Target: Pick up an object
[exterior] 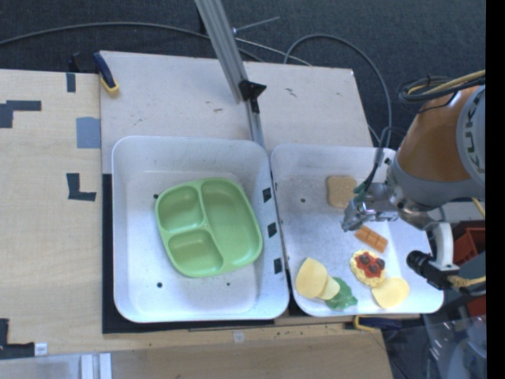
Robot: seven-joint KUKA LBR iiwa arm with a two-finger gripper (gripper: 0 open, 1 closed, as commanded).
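My gripper hangs over the right bin, near its right side. Just below the fingertips lies a small orange waffle-like piece. A tan bread slice lies up and left of the gripper, close to it. Nearer the front edge sit a small pizza-like round with red topping, a pale yellow round, a yellow chip-shaped piece and a green leafy piece. I see nothing between the fingers.
The left bin holds a green three-compartment plate. A metal pole slants down to the bins' dividing wall. Cables run over the bench behind the bins. The arm's grey and orange body covers the right bin's far right corner.
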